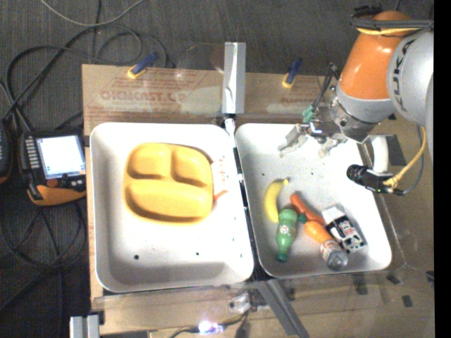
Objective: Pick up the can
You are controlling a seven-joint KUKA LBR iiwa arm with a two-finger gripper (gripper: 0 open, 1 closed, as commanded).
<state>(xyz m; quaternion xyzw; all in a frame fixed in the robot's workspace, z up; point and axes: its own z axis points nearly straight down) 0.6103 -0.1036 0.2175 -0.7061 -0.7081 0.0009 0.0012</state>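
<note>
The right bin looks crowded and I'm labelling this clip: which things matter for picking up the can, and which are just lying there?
For the job:
can
gripper

Lying about:
banana
green bottle
carrot
small box
yellow tray, left bin

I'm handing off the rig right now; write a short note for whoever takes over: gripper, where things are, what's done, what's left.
Gripper: open, holding nothing, above the far part of the right bin.
Can: lying in the right bin's near right corner, beside the carrot and the small box.
Also there: banana and green bottle. Left bin holds a yellow tray.
Done: nothing, can not grasped.
Left: move to the can, close on it, lift. Neighbours lie close, so the approach may be tight.
</note>
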